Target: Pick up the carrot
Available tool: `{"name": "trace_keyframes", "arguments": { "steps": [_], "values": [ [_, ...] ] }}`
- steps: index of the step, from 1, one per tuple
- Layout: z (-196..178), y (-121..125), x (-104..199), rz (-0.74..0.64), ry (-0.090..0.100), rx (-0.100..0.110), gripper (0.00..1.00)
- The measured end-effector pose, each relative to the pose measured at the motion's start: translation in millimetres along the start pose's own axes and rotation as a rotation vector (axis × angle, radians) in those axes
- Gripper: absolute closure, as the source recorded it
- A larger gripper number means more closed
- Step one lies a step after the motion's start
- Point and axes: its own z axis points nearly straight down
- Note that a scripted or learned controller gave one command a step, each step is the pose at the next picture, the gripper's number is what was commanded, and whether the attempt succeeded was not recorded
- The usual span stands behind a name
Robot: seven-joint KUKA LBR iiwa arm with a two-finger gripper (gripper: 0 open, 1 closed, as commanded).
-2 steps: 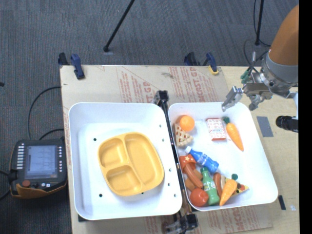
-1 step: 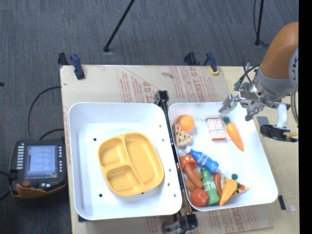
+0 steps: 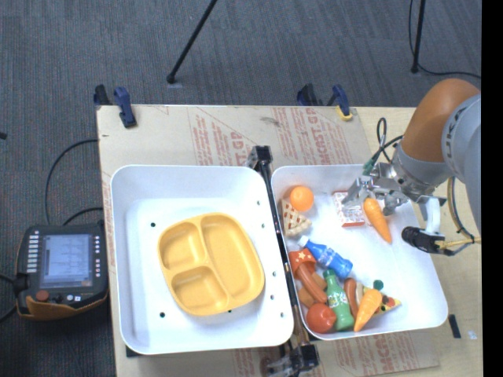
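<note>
An orange carrot (image 3: 380,223) hangs slanted over the upper right part of the right bin (image 3: 428,285), tip pointing down and to the right. Its thick top end sits between the fingers of my gripper (image 3: 372,201), which is shut on it. The arm with its orange band (image 3: 442,120) comes in from the right, just above. A second carrot (image 3: 366,309) with a green top lies at the bin's near right, among other toy food.
The right bin also holds an orange ball (image 3: 299,198), a waffle piece (image 3: 295,222), a red-and-white packet (image 3: 348,210), a blue bottle (image 3: 328,256), a green bottle (image 3: 338,293), sausages (image 3: 312,283) and a tomato (image 3: 321,318). A yellow divided plate (image 3: 211,264) lies in the left bin (image 3: 130,210).
</note>
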Motion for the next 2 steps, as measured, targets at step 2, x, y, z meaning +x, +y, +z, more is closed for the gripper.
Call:
{"name": "trace_keyframes", "arguments": {
  "steps": [2],
  "values": [
    [-50,-50,5,0.022,0.001,0.007,1.0]
  ]
}}
